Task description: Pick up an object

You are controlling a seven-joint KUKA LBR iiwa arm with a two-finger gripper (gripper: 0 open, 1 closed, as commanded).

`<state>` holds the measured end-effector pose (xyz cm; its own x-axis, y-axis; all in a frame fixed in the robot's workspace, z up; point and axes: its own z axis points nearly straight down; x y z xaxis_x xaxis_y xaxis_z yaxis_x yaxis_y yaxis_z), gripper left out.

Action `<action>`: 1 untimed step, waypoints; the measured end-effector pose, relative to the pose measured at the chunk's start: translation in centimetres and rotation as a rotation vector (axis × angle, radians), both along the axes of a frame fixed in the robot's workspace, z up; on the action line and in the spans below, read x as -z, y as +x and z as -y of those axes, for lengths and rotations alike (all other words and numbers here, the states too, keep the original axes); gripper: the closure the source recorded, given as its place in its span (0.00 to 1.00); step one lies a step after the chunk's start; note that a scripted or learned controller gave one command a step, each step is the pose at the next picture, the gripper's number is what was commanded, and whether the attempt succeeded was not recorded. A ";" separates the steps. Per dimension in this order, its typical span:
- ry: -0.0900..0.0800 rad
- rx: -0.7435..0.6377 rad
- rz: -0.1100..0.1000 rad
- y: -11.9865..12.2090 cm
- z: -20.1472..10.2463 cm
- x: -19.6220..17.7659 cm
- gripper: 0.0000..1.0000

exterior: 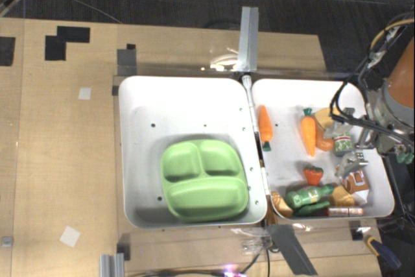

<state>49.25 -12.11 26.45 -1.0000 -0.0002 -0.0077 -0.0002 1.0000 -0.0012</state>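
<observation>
green bottle [310, 198] lying at right bin [285, 139] front edge | gripper [352, 165] hovering just right & above it — bottle's long axis running left-right | finger state — can't tell, nothing visibly held

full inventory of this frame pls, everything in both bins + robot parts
bins: 2, white, side by side on the bench
tray: 1, green, three compartments, left bin
carrots: 2, orange; one by the right bin's left wall, one mid-bin
strawberry: 1, red, right bin, below the mid-bin carrot
bottle: 1, green, lying along the right bin's front edge
small packages: several, mixed colours, right bin's right side; too cluttered to count
arm: 1, grey with orange band, entering from right
hand: 1, low over the right-side clutter
</observation>
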 end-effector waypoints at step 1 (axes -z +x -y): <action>0.002 -0.158 -0.007 2.6 0.1 11.5 0.00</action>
<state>51.81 -12.18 14.99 -0.9875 -0.1579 -0.0005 -0.1579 0.9875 0.0015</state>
